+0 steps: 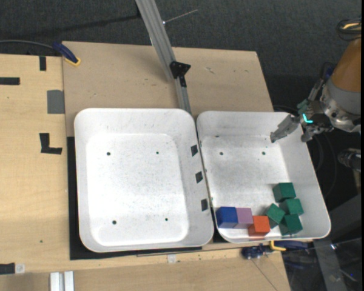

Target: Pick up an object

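Observation:
In the right bin (242, 162), the blocks are clustered in the near right corner. A blue cube (227, 216), a purple cube (244, 215) and an orange cube (260, 224) lie along the front wall. Several green blocks (284, 191) sit just right of them. My gripper (295, 130) hangs over the bin's far right corner, well behind the blocks. Its two fingers (282, 131) are spread apart and open, with nothing between them.
The left bin (133, 174) lies beside the right one. A slanted metal pole (161, 35) ends at a black bracket (179, 70) behind the bins. A blue and yellow clamp (67, 52) lies at the bench's back left, another (261, 251) at the front edge.

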Robot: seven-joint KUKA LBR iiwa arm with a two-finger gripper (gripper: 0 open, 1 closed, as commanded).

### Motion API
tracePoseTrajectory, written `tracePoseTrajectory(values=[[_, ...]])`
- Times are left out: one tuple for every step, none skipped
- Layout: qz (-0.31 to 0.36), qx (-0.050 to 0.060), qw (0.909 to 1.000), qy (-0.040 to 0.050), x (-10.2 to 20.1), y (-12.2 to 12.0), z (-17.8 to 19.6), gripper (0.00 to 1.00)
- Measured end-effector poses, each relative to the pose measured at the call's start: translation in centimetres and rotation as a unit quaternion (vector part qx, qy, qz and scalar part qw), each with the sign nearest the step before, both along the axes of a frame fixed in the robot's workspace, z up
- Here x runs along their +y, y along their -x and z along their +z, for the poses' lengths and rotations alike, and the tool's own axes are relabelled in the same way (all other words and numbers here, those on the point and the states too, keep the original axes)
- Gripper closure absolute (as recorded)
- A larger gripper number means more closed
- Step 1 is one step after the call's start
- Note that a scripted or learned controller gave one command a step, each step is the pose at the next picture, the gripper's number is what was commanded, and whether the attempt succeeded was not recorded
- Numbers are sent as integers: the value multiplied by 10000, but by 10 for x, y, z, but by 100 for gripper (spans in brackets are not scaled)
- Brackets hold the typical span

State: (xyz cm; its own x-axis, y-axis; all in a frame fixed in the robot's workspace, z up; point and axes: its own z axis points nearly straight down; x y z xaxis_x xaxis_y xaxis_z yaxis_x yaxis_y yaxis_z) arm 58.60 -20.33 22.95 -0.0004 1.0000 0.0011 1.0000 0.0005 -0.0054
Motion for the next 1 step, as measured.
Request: tracePoseTrajectory(values=[[7,-20,10000,9,0,-1,2,0]])
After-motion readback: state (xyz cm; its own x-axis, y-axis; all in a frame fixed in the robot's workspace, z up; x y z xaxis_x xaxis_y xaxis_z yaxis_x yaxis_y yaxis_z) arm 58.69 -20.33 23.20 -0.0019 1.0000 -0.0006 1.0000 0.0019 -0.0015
